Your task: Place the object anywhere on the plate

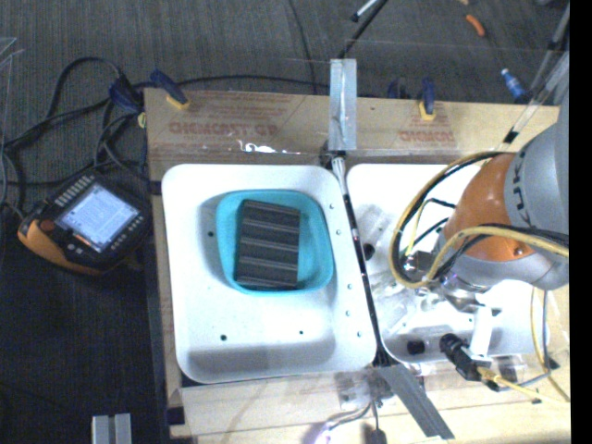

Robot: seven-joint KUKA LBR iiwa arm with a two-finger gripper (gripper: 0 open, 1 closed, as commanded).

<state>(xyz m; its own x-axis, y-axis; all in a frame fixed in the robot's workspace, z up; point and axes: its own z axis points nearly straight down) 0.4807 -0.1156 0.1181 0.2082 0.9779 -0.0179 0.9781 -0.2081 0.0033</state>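
A dark grey ribbed block (269,242) lies on the blue plate (317,248) in the left bin (259,350), roughly in the plate's middle. The block sits flat, its ridges running across it. My gripper (413,309) is down in the right bin (370,188), well to the right of the plate and apart from the block. The wrist and its cables hide the gripper's tip.
The arm's grey and orange body (499,220) covers much of the right bin. A ridge (356,257) divides the two bins. A small dark object (368,248) lies in the right bin near that ridge. A handheld controller (92,220) rests on the floor at left.
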